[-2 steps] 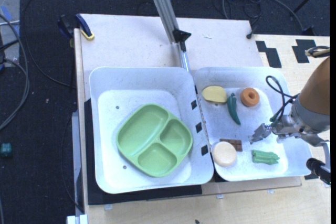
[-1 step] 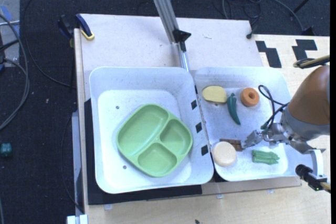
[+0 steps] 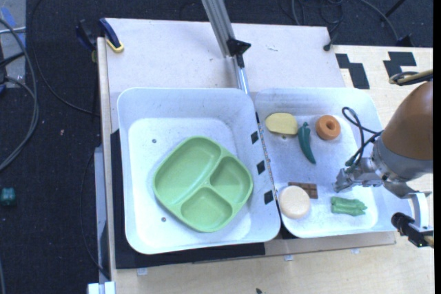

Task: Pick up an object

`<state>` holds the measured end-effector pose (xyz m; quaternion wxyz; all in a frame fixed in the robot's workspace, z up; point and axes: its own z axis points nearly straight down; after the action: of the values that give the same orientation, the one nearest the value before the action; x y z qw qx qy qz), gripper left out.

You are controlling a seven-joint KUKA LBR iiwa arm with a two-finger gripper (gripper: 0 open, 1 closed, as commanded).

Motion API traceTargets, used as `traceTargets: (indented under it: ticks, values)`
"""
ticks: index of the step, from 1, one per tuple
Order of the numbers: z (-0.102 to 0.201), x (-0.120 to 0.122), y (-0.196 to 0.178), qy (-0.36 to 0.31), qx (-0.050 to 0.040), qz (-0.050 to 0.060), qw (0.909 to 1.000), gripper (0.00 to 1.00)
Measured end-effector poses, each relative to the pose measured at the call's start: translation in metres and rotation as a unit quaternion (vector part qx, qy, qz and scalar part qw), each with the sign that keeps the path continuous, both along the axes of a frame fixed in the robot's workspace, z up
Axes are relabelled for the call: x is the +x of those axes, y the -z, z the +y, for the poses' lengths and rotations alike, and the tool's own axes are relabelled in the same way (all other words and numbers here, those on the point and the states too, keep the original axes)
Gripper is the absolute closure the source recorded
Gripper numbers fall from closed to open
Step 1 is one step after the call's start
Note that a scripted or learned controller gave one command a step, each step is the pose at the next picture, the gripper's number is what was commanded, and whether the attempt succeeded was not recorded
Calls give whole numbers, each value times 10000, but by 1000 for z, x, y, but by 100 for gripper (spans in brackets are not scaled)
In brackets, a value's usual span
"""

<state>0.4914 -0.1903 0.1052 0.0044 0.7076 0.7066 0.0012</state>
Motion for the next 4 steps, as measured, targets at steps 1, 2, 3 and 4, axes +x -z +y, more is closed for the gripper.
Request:
traceTargets:
  ticks: [1, 2, 3, 4]
  values:
    - [-10, -4, -55, 1, 12, 20, 10000, 100]
    - [-6, -9, -115, -20, 12, 17, 10000, 100]
    - [-5, -2, -158, -25, 10, 20, 10000, 100]
    - [-5, -1, -195, -24, 13, 26, 10000, 100]
